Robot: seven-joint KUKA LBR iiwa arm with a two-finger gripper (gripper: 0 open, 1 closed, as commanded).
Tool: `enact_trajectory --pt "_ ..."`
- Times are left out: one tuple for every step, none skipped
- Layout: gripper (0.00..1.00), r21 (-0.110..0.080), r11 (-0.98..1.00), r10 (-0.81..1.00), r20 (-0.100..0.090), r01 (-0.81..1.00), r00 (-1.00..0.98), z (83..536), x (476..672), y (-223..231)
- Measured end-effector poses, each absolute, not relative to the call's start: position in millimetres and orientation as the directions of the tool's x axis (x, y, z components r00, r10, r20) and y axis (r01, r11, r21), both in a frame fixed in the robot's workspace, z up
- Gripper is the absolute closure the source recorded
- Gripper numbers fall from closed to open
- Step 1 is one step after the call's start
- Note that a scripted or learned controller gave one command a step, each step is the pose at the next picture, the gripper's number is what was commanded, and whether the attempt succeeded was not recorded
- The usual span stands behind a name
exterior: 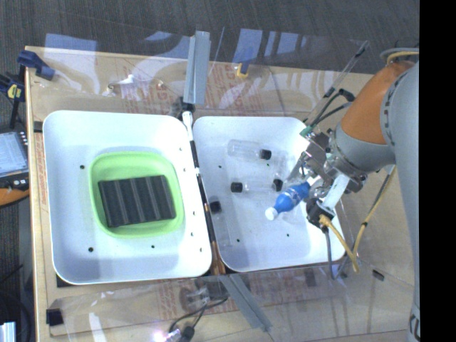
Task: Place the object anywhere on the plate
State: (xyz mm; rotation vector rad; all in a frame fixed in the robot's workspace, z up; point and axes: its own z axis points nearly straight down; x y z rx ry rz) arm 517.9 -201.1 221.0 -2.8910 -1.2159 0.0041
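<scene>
A green plate (pixel 135 166) with a dark ridged insert (pixel 136 197) lies in the left bin (pixel 64 141). A small blue bottle (pixel 291 198) with a white cap (pixel 271 213) sits tilted over the right bin (pixel 249 248), near its right side. My gripper (pixel 311 193) is at the bottle's blue end, and its fingers look shut on that end. The capped end points down-left, away from the gripper.
The right bin also holds a clear bottle (pixel 244 149) lying near the back and several small black pieces (pixel 236 187). A grey divider bar (pixel 197 70) stands behind the bins. Cables (pixel 340 241) trail from the wrist over the right bin's rim.
</scene>
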Motion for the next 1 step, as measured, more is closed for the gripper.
enact_trajectory --pt "0.0 -0.006 -0.699 0.715 0.0 0.715 0.699 221.1 517.9 -201.1"
